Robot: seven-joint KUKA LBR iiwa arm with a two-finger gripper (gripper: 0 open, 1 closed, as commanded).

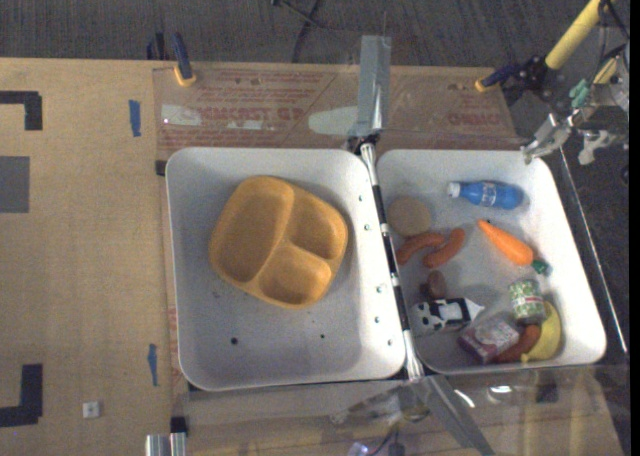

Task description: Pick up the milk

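Camera view: milk [447,313] flat, long axis left-right

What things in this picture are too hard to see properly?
- Gripper: small and tangled with cables at the camera view's top right; open or shut is unclear.
- Milk: its black-and-white carton is too small to read.
- Purple box: label blurred.
- Banana: partly tucked behind the purple box and a sausage.

Two bins sit side by side on the surface [90,244]. The left bin [200,344] holds a plate [279,241]. In the right bin [570,244], a bottle [486,194] lies at the back, sausages [432,246] and a carrot [507,242] mid-bin, the milk [446,313] at front left, a banana [546,336] at front right.
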